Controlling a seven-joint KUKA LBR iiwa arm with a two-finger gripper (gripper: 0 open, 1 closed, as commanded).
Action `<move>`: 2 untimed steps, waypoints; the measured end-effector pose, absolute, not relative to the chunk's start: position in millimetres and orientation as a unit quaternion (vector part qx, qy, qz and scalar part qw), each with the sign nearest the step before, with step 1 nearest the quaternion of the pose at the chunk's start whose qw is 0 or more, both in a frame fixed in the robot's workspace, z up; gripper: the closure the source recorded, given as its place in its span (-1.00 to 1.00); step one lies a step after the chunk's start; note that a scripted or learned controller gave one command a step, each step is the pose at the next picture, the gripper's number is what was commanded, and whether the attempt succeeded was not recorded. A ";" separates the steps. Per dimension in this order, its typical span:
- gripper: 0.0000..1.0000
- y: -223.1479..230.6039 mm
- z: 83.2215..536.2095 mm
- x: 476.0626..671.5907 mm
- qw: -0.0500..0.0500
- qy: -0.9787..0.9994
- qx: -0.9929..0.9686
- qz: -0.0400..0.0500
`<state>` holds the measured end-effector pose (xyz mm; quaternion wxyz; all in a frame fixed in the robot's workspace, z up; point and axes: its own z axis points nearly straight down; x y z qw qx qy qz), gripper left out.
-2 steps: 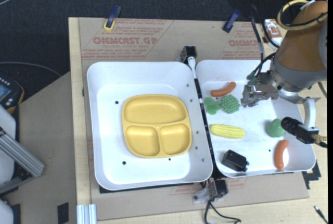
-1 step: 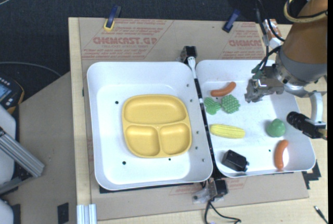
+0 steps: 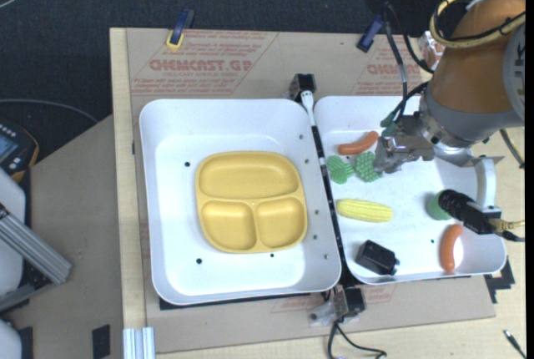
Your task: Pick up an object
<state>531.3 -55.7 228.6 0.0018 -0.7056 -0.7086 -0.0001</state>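
Pincer (image 3: 385,159) low in the right bin (image 3: 417,119), tips down beside a green leafy toy (image 3: 365,167) — width of its opening impossible to tell at this slant. Above it, grey arm (image 3: 476,73) with orange band, reaching in from the right. Just left of the green leafy toy, a second green piece (image 3: 340,171); behind them, an orange sausage (image 3: 359,144) lying at a slant. Nearer the front, a corn cob (image 3: 364,210) on the bin floor, a black block (image 3: 377,257) by the front rim, another sausage (image 3: 451,249) at the right corner, a green round piece (image 3: 435,205) partly hidden by a black part. In the left bin (image 3: 167,207), a yellow divided tray (image 3: 250,200) — flat, centred. Both bins side by side on the counter (image 3: 133,73).
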 end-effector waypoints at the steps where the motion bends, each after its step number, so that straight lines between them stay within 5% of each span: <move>1: 1.00 -64.4 214.5 532.0 0.002 -0.707 -0.708 0.001; 2: 1.00 -70.3 232.5 540.5 -0.002 -0.707 -0.707 -0.001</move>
